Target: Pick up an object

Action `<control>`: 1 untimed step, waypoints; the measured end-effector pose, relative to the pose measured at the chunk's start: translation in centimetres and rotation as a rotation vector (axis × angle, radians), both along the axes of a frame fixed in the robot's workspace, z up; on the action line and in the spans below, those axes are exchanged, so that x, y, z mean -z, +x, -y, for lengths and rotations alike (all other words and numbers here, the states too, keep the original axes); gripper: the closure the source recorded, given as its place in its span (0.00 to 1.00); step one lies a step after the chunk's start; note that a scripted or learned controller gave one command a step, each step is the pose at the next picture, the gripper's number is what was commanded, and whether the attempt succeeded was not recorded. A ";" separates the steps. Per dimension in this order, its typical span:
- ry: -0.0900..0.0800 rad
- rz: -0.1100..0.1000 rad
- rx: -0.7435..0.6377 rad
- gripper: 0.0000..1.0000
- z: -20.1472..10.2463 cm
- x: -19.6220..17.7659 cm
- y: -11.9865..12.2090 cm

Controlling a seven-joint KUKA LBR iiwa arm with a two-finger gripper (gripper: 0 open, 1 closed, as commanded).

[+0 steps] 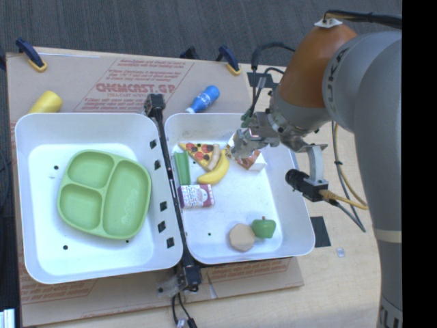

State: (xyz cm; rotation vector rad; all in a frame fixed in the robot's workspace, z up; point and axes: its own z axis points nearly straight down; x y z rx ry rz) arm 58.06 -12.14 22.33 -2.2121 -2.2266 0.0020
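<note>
Cardboard-topped bench (136, 80) on grey carpet (136, 12), two white bins (41, 142), pincer (244, 147) grip state unclear.

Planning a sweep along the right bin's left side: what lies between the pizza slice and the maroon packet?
In the camera view, the yellow banana lies between the pizza slice and the maroon packet, with a green stick beside it.

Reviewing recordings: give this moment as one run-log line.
gripper: low in right bin, over red-white item | grasp: cannot tell | banana: beside | left bin: green plate
</note>
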 end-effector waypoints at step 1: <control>0.000 0.000 0.000 0.00 0.0 0.0 0.0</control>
